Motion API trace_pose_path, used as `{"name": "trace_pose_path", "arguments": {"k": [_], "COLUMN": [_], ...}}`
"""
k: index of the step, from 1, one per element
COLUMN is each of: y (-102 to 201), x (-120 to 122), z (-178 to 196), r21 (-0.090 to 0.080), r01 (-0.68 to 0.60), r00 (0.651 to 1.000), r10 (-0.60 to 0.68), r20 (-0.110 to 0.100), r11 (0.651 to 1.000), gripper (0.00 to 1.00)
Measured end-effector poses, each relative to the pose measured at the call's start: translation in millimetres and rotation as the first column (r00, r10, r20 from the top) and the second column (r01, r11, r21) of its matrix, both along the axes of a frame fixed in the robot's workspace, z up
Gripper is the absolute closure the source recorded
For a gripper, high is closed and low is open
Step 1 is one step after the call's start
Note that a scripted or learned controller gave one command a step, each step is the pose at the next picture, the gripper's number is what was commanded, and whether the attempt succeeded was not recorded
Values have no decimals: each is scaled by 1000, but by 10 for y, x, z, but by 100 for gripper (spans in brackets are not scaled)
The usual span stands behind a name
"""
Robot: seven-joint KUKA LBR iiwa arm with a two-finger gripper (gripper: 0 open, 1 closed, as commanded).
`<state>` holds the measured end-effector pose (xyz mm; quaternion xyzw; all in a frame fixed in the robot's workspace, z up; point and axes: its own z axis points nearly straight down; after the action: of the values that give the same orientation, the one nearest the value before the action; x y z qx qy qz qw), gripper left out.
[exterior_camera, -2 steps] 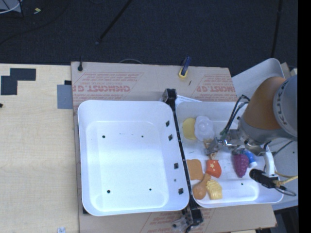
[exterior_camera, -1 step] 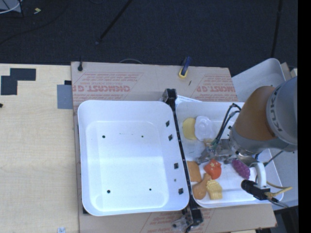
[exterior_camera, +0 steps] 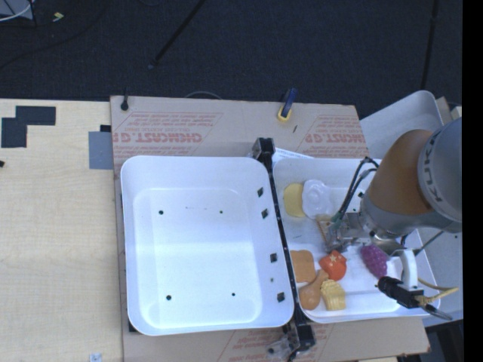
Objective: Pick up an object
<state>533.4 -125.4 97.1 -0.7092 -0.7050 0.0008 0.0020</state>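
Likely target: red tomato toy [exterior_camera: 333,264], just below gripper [exterior_camera: 337,236]
Handling: probably light, smooth, round; may slip
Hold: across its middle
Gripper state: cannot tell

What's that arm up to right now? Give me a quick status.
Claw low in right bin. Red toy just below it, not held. Purple toy, yellow toys crowd close.

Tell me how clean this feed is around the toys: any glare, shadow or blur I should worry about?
Camera view: lighting is even, with the left bin bright white but not blown out; the arm casts soft shadow over the right bin near the gripper; the pale object blends into the white; the tomato and purple toy read clearly; overall focus is soft.
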Motion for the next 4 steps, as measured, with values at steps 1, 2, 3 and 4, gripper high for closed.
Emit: {"name": "trace_pose_path", "arguments": {"k": [1,2,3,4], "y": [549,521,388,29], "x": [557,513,287,-374], "z": [965,902,-82,-57], "r21": [0,-1,-5,-5], "r01": [-12,-8,-5,-4], "r00": [1000,1000,1000,1000], "r10": [12,8,5,4], "r20": [15,1,11,13], "r11": [1000,1000,1000,1000], "gripper": [100,0,0,0]}}
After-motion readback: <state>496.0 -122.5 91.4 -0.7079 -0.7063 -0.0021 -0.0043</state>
